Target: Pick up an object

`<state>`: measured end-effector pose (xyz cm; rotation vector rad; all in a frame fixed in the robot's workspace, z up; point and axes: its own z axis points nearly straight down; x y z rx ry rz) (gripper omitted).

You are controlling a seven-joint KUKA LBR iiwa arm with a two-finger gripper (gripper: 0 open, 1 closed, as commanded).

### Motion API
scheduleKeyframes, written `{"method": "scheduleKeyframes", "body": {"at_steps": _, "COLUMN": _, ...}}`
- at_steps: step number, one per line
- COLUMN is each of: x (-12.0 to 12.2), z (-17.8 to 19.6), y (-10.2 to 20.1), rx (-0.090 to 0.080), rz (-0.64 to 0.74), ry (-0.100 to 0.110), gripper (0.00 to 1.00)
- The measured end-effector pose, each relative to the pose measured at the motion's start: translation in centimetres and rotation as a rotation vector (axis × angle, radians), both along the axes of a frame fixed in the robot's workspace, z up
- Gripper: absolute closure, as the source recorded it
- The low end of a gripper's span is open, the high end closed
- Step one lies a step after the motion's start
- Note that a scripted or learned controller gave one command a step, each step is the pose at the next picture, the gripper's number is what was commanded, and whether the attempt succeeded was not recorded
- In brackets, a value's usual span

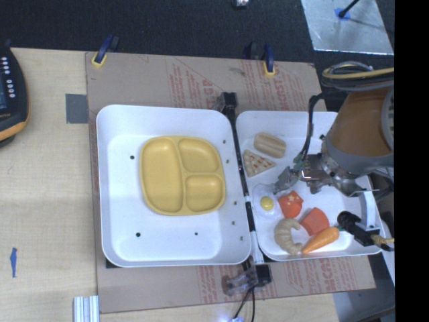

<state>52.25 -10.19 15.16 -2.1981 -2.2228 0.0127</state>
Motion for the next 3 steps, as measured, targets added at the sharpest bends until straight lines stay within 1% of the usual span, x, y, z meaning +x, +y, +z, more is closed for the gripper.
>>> {"method": "scheduleKeyframes", "body": {"at_steps": 1, "x": -0.5, "z": -5.9, "y": -0.8, "rx": -0.003, "rz": -0.009, "ry": -0.017, "gripper": 0.0}}
{"method": "scheduleKeyframes", "body": {"at_steps": 2, "x": -0.6, "z": -4.8, "y": -1.0, "rx": -0.005, "rz": -0.009, "ry": -0.013, "gripper": 1.0}}
{"method": "scheduleKeyframes", "body": {"at_steps": 3, "x": 4.1, "z": 4.6, "y": 5.8, "rx": -0.003, "rz": 0.001, "ry": -0.026, "gripper": 1.0}}
